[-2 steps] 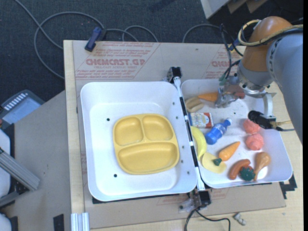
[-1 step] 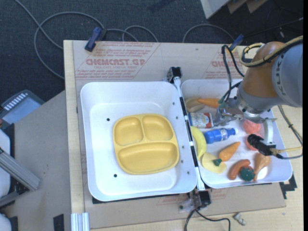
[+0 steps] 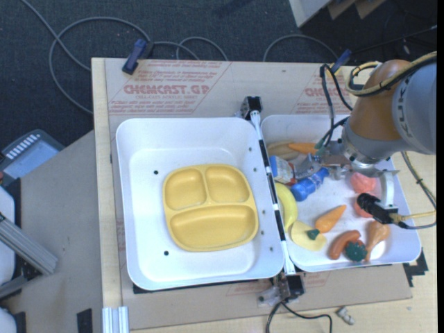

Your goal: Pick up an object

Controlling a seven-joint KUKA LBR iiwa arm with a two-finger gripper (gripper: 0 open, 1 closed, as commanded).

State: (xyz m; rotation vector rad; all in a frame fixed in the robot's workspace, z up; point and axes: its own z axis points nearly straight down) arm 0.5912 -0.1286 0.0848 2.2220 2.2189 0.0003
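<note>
Glossy moulded plastic over a printed brown board
Red "CHEMCAST GP" lettering along the board; smooth yellow three-compartment tray flat in the left bin; in the right bin, curved yellow banana, then blue bottle-shaped toy lying slantwise, long axis lower-left to upper-right, just beside the gripper; grip state impossible to tell
</note>
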